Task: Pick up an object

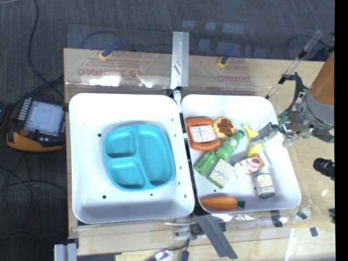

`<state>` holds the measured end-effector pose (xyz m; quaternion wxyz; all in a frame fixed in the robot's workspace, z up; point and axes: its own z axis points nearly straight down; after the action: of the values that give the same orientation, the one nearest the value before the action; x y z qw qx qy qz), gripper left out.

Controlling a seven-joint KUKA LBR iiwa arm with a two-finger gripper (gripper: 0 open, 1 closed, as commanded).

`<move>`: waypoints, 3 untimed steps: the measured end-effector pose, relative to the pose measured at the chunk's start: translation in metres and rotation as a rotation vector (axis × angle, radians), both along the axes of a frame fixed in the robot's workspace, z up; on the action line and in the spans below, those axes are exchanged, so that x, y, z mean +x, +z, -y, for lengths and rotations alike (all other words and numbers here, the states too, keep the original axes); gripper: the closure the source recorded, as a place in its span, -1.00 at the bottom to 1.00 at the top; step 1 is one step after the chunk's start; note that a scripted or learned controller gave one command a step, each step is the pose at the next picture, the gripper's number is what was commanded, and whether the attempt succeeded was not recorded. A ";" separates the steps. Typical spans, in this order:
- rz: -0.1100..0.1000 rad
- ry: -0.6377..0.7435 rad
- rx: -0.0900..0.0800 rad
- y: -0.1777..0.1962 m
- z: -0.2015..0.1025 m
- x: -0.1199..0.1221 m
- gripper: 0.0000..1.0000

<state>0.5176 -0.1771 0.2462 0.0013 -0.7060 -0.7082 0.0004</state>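
Observation:
The right bin [283, 162] holds a heap of toy food. An orange-red flat pack [202, 132] lies at its far left, with a yellow-and-red round piece [223, 126] beside it. A green bottle [229, 145] and a green block [204, 162] lie in the middle, next to a patterned box [222, 172]. A yellow piece [253, 145], a white-and-red packet [251, 165] and a small jar [265, 184] sit further right. A carrot [219, 203] rests along the near wall. My gripper [273, 130] hangs over the bin's right side, just above the yellow piece, with nothing seen in it.
The left bin [87, 200] carries a blue divided tray [139, 155]. A metal divider [179, 58] stands at the back between the bins. A handheld pendant [37, 123] lies on the floor at left. Cables and black fittings [325, 167] sit along the bench's right side.

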 end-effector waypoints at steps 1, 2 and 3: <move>-0.001 0.004 -0.002 -0.117 0.029 0.043 -1.00; 0.006 0.027 0.005 -0.150 0.035 0.071 -1.00; 0.004 0.028 0.004 -0.142 0.034 0.070 1.00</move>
<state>0.5878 -0.2111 0.1039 0.0013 -0.6960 -0.7180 -0.0026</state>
